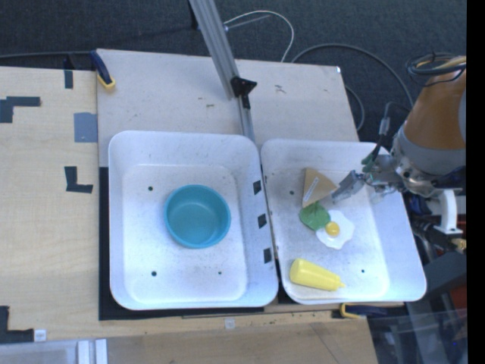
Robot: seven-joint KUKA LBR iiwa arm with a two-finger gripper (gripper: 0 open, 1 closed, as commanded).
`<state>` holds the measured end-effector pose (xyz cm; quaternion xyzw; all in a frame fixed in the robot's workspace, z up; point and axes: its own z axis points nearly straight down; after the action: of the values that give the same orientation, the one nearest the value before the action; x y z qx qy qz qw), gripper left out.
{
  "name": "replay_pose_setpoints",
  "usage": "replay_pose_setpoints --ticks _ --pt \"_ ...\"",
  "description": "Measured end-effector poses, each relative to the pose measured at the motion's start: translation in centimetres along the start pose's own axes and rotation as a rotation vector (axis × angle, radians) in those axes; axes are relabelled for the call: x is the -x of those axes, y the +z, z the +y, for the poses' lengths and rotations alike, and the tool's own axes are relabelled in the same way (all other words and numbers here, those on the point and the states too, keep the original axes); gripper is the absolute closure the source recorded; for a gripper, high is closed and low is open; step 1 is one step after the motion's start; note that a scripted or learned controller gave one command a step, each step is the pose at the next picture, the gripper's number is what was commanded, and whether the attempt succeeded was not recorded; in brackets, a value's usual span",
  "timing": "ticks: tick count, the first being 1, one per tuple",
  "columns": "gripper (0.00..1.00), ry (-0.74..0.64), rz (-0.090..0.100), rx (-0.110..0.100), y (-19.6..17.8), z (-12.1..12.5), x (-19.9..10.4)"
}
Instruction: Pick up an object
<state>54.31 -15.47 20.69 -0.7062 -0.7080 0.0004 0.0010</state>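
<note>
- Two shallow white bins sit side by side before us on the bench in the camera view: the left bin and the right bin.
- We see a blue bowl standing upright near the middle of the left bin, well apart from everything else.
- In the right bin we find four small things clustered toward its centre and front: a tan wedge, a green leafy piece, a toy fried egg and a yellow corn-like piece.
- The wedge lies at the back of the cluster; the green piece sits just below it, and the egg touches the green piece on its right side.
- The yellow piece lies apart from these, near the front wall of the right bin.
- We see the arm, grey with its orange band, reaching in from the right over the right bin.
- The gripper is low above the bin, just beside the wedge on its right; we cannot tell whether it is spread or closed, nor whether it touches the wedge.
</note>
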Motion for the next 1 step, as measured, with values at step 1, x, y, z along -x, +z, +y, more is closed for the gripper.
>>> replay_pose_setpoints --ticks 1 --pt "0.0 0.0 0.0 0.0 -0.01 0.0 0.01"
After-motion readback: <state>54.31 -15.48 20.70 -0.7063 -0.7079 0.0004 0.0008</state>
